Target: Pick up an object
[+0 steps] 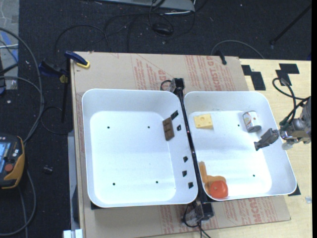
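Observation:
The right bin (pixel 277 133) holds a yellow cheese wedge (pixel 203 121) near its back left. A small silver can (pixel 250 121) lies on its side at the back right. A red tomato-like toy (pixel 217 187) with an orange piece (pixel 203 171) beside it rests in the front left corner. A brown chocolate bar (pixel 169 128) leans on the right wall of the left bin (pixel 99 103). My gripper (pixel 264 140) reaches over the right bin's right rim, just in front of and to the right of the can, with nothing seen in its grasp.
The arm's wrist (pixel 296 128) and its cables (pixel 290 90) sit off the right bin's right edge. Black clips (pixel 185 158) run along the divider between the bins. A blue and yellow clamp (pixel 77 59) sits at the bench's back left corner.

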Tool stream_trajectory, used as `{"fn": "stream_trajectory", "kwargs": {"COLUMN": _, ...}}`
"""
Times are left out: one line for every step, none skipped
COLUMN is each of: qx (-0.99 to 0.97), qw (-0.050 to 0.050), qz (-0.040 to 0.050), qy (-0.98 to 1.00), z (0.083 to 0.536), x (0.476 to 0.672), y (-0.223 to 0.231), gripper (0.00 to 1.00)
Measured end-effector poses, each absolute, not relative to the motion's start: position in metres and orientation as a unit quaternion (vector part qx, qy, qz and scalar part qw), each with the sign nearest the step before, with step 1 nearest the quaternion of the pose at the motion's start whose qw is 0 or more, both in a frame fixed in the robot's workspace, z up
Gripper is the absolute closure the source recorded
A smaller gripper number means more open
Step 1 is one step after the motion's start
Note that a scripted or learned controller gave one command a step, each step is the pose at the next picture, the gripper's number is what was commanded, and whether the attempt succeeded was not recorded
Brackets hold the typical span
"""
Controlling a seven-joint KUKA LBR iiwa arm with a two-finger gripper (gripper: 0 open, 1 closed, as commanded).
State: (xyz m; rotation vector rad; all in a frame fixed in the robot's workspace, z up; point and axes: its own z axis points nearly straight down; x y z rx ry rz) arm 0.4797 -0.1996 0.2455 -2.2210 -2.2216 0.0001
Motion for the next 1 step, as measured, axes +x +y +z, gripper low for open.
{"fn": "stream_trajectory", "kwargs": {"qx": -0.707, "qw": 0.0, "qz": 0.0, "qy": -0.707, "z": 0.2432, "x": 0.5125, "y": -0.2091, "gripper": 0.0}}
